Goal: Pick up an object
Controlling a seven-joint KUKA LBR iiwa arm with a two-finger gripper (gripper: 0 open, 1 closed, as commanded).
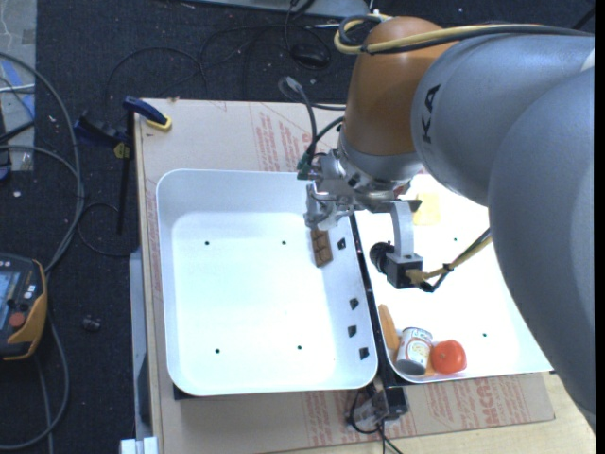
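Right bin (473, 253) holds can (413, 348), tomato (449, 356), carrot (388, 327).

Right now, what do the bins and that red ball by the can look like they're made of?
The bins look like smooth white plastic with rounded moulded rims. The red ball looks like glossy plastic or rubber, given its bright highlight. The can seems to be metal with a printed label, though it's small.

I saw the grey arm with its orange band (397, 74) reaching in from the right, wrist bent downward, its two-finger metal pincer (322, 239) pointing down.
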